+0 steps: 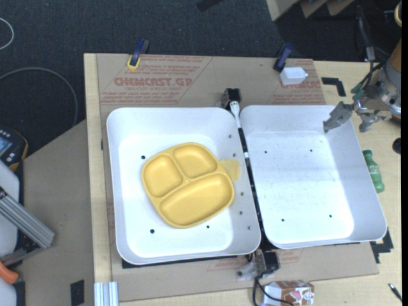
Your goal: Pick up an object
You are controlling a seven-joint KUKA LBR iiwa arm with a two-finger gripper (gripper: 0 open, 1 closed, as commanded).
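Bench front edge: nearest you, a small brown-and-white packet point(294, 293) lies on the bench just below the gap between the two bins, with dark cabling beside it.
Left bin point(127, 234): shallow, white, rounded corners; you will find the only loose object in it.
Yellow divided plate point(187, 185): three compartments, two small ones toward the far side and one long one toward you; it lies flat near the middle of the left bin, turned at a slant, with a small tab on its right edge pointing at the bin wall beside the centre divider.
Right bin point(306, 183): same white make, set just beside the left bin; you see bare floor with a few dark dots.
Green object point(373, 170): narrow, lies on the bench just outside the right bin's right wall.
Gripper point(349, 116): at the far right corner of the right bin, over its rim; you can see two grey fingers point(335, 118) spread apart, nothing between them, well apart from the plate.
Arm: enters from the right edge, above the gripper.
Cardboard sheet point(191, 81): brown, red printed lettering, lies under both bins.
Clamps: a yellow-tipped one point(136, 55) and a blue one with a white block point(288, 67) at the sheet's far edge.
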